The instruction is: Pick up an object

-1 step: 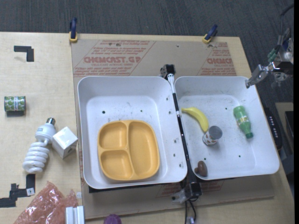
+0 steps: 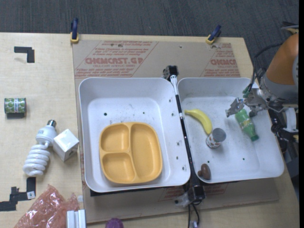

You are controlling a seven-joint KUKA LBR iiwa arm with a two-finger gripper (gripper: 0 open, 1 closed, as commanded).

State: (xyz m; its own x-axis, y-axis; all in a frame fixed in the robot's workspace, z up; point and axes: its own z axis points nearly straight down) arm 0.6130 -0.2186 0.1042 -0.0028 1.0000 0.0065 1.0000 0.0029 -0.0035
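My gripper [image 2: 242,107] hangs over the right bin [image 2: 266,167] near its far right side, reaching in from the right. The upper end of a green bottle [image 2: 248,126] sits between its fingers, and the bottle slants down and to the right from there. A yellow banana [image 2: 202,118] lies in the bin's left part. Beside it stands a small grey-topped can [image 2: 216,137]. A small brown object [image 2: 204,171] rests near the bin's front left corner.
The left bin [image 2: 90,103] holds a yellow divided plate [image 2: 130,152]. Outside the bins on the left lie a spiral light bulb [image 2: 39,148], a white cube [image 2: 66,144], a green can [image 2: 14,106] and a pink mesh bag [image 2: 45,208].
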